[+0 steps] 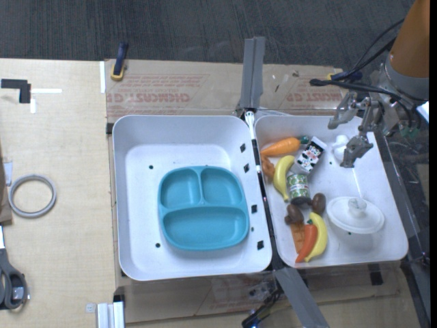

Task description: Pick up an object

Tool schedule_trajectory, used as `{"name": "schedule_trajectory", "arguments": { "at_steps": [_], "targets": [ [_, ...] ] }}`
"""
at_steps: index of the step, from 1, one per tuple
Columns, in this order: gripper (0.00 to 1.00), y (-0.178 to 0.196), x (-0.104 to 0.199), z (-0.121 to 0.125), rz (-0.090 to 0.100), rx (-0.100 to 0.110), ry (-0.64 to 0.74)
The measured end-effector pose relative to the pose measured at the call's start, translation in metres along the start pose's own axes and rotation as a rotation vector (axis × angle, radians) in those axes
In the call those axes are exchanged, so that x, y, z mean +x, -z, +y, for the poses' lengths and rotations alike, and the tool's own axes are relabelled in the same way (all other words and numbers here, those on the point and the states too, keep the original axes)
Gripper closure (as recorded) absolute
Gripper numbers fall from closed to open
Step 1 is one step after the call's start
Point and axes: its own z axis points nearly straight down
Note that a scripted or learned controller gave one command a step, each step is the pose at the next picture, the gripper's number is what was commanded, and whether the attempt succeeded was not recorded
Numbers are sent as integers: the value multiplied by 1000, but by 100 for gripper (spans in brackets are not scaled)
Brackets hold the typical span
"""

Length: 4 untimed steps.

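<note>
Desk [54,135]: two white bins side by side. Left bin [136,142] carries a blue divided plate [203,208]. Right bin [389,210] carries a white lidded bowl [355,214], two bananas [281,176] [318,238], two carrots [281,146] [307,240], a small black-and-white carton [311,154] and a small jar [298,186]. Gripper [356,134] hangs over the right bin's far right part, fingers parted, nothing between them. Tape roll [31,195] lies on the desk, left.

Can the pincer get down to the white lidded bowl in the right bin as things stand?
Probably yes. The pincer hangs above the right bin, and the white lidded bowl sits just below it on bare floor, nothing lying over it.
</note>
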Motion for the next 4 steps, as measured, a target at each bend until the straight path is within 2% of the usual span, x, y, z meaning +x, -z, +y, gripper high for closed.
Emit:
{"name": "schedule_trajectory", "arguments": {
  "at_steps": [1, 2, 3, 4],
  "targets": [
    [0, -155, -49, 2, 1, 0, 82],
    [0, -185, -10, 20, 0, 0, 0],
    [0, -183, -7, 29, -3, 8, -167],
    [0, -185, 77, 9, 0, 0, -139]
  ]
}}
